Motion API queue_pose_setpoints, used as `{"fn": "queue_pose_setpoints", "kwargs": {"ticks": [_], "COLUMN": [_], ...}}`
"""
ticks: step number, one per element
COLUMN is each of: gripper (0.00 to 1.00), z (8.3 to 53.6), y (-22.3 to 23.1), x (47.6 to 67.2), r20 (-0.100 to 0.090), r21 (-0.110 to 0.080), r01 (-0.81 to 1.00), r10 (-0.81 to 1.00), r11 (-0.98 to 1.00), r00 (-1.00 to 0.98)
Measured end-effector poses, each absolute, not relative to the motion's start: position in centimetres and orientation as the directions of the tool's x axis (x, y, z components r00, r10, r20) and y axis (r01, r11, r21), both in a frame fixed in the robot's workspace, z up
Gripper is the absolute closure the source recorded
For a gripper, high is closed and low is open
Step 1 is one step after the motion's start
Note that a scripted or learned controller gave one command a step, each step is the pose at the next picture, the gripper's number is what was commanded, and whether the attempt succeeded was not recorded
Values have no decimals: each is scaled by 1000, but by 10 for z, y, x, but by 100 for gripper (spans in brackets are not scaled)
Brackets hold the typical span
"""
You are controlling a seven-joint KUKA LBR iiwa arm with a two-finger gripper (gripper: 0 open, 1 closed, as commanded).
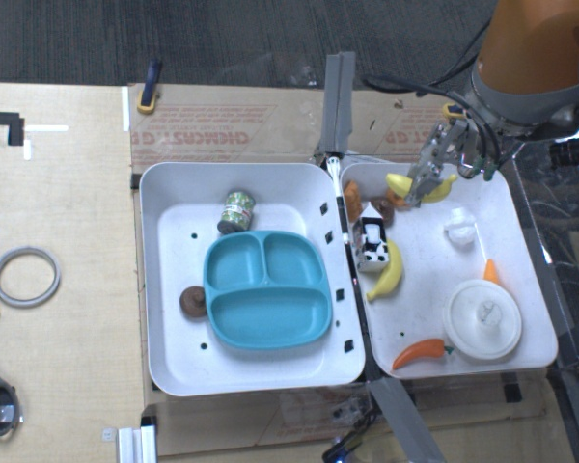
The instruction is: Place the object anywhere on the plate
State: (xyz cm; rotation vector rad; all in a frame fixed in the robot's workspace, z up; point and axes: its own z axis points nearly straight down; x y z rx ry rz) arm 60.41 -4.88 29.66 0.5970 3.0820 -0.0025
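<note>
The arm reaches in from the right, and its gripper [427,183] hangs low over the far end of the right bin [521,350], close to that bin's back wall. Its fingers are clenched on a small yellow piece [402,183], which shows between the tips and pokes out to either side. The blue plate [267,288], with three sections, lies in the left bin [164,287] and takes up most of the floor there; only narrow strips of white remain along its left and near sides. A small can [236,211] rests on its side just beyond the plate's far edge, and a brown round thing [193,301] sits against the plate's left edge. In the right bin, a banana [390,273] and a black-and-white toy [371,240] crowd the wall shared with the left bin. A white lidded bowl [482,318] sits in the near right corner, with an orange pepper [419,352] just beside it by the front wall. The middle of the right bin's floor is mostly open.
</note>
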Motion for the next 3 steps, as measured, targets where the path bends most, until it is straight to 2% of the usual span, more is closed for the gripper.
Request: {"fn": "queue_pose_setpoints", "kwargs": {"ticks": [1, 2, 3], "gripper": [100, 100, 0], "z": [229, 213, 213], "y": [22, 96, 96], "x": [616, 568, 568], "r20": [0, 0, -1], "r21": [0, 0, 0], "r01": [305, 137, 137], "r10": [305, 137, 137], "r11": [952, 991, 991], "r00": [-952, -991, -991]}}
